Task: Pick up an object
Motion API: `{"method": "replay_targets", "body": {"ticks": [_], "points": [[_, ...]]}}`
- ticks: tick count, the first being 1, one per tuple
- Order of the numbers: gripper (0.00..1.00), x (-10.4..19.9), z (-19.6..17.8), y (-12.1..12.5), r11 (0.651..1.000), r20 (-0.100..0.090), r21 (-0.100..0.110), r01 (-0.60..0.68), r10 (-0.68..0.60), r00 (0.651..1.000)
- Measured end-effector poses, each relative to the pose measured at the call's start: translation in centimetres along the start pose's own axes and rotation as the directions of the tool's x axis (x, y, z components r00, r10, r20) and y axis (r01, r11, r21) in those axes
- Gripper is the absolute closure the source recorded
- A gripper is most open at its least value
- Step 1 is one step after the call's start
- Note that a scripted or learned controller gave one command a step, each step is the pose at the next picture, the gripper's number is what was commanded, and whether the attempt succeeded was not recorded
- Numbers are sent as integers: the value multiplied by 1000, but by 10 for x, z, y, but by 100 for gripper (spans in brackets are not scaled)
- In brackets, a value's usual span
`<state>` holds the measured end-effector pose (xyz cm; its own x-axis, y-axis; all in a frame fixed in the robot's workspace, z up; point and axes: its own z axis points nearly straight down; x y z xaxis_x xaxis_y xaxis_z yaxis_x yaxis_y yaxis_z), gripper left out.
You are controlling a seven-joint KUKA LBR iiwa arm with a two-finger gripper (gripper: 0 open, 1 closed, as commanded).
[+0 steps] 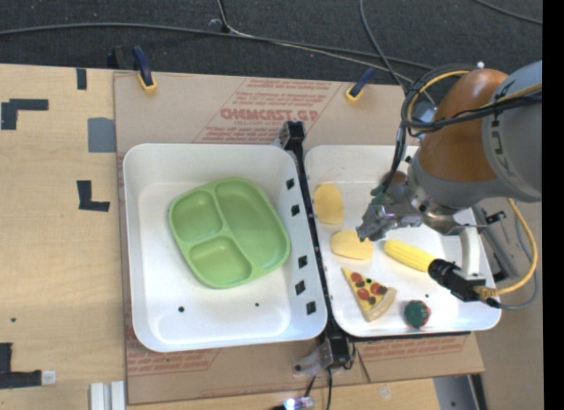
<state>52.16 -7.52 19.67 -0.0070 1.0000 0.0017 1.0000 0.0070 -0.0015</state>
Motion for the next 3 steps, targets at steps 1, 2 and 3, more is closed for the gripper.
{"method": "replay_targets", "body": {"ticks": [1, 2, 3], "points": [[100, 57, 6, 10, 1000, 0, 1, 0, 0, 1000], [100, 107, 10, 28, 1000, 1, 0, 0, 0, 1000], [100, 162, 12, 39, 1000, 0, 0, 0, 0, 1000]]}}
